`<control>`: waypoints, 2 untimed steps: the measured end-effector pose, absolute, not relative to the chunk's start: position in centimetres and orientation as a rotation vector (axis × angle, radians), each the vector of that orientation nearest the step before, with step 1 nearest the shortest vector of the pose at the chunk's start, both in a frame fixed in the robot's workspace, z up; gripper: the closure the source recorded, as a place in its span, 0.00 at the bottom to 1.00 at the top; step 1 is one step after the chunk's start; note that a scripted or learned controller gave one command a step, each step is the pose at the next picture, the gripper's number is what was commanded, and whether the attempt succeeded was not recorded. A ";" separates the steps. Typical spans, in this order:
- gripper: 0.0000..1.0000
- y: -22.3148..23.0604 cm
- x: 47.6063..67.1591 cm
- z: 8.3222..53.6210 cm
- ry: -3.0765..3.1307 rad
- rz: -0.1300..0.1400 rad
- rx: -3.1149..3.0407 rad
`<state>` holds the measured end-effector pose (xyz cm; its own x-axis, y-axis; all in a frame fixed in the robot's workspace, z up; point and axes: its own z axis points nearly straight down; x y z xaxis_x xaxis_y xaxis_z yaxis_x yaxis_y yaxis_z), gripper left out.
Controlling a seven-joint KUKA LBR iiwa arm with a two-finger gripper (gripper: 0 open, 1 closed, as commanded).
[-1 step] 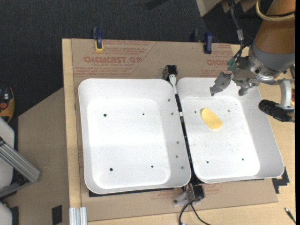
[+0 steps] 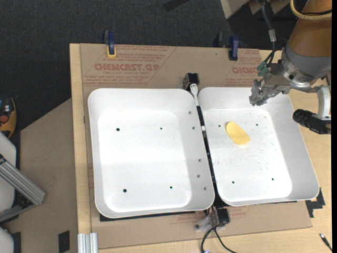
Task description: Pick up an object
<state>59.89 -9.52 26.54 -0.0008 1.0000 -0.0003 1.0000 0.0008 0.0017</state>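
Hovering over the far rim of the right bin (image 2: pixel 295 141), the hand (image 2: pixel 259 98) is small and dark against the white, and its opening cannot be made out at this size; nothing shows in its grip and it touches no object. The yellow object (image 2: pixel 238 133), a flat oval piece, lies on the floor of that same bin, nearer the camera than the hand and a little to the left of it, clearly apart from it. It sits in the far half of the bin, closer to the wall shared with the neighbouring bin than to the outer wall. Small dark specks dot the bin floor beside and beyond the yellow object. The left bin (image 2: pixel 105 157) stands just beside the right one, their inner rims touching along a dark strip. Both bins rest on a brown board (image 2: pixel 79 88) printed with red lettering, held at its far edge by two blue clamps (image 2: pixel 109 40), and the board lies on the desk (image 2: pixel 47 141). Above the hand, the grey wrist and orange band of the arm (image 2: pixel 310 36) come in from the upper right.
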 end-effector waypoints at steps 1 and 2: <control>1.00 -18.8 63.1 28.3 2.210 0.002 2.220; 1.00 -18.7 64.1 48.9 2.208 0.016 2.204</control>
<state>64.10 -18.71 48.88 -0.0019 1.0000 -0.0080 0.9997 0.0021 0.0224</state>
